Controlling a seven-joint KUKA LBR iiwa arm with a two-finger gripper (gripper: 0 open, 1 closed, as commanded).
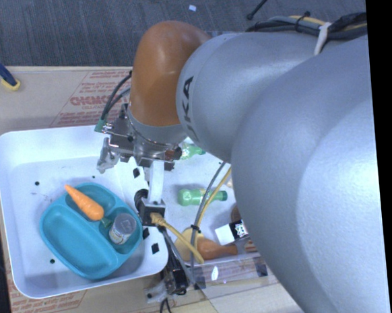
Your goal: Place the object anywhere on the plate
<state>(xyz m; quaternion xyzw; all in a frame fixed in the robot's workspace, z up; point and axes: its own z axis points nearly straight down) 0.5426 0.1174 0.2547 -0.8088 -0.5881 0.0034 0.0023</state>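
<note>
**Camera view.** A tapered orange plastic carrot (85, 202) lies on a blue divided plastic plate (61, 241). It sits in the plate's upper compartment, with its thin tip pointing to the upper left. A short silver metal can (124, 228) stands upright in the plate's small right-hand compartment, just beside the carrot's thick end.

The plate rests on the floor of the left shallow white bin (10, 201), towards its near right corner. The gripper (105, 158) hangs over this bin, above and to the right of the plate and apart from the carrot. The state of its jaws cannot be told from this angle.

The grey arm with its orange band (159, 74) covers most of the right shallow white bin (208, 177). A green plastic bottle (200, 196) lies on its side there, and a brown object (220, 250) lies nearer the front edge, partly hidden. Both bins sit on printed brown cardboard (76, 87).
</note>
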